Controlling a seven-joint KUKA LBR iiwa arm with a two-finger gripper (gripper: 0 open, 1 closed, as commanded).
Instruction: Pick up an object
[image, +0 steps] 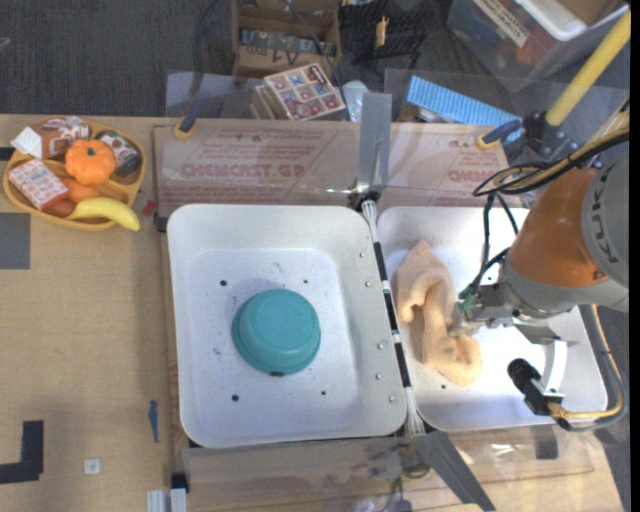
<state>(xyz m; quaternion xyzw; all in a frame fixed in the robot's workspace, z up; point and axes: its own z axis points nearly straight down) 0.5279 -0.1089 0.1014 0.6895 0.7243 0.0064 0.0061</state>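
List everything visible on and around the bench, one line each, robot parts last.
white bins: two, white, side by side on the bench
bowl: one, teal, upside down in the left bin
cloth: one, tan, crumpled in the right bin
yellow dish: one, at the bench's far left, holding an orange pumpkin, a banana and small boxes
patterned box: one, beyond the bins
blue pad: one, beyond the right bin
arm: one, grey and orange, over the right bin
tool: one, at the cloth's right edge

Wooden bench (80, 350) with 2 white bins (200, 250), fruit bowl (70, 215).
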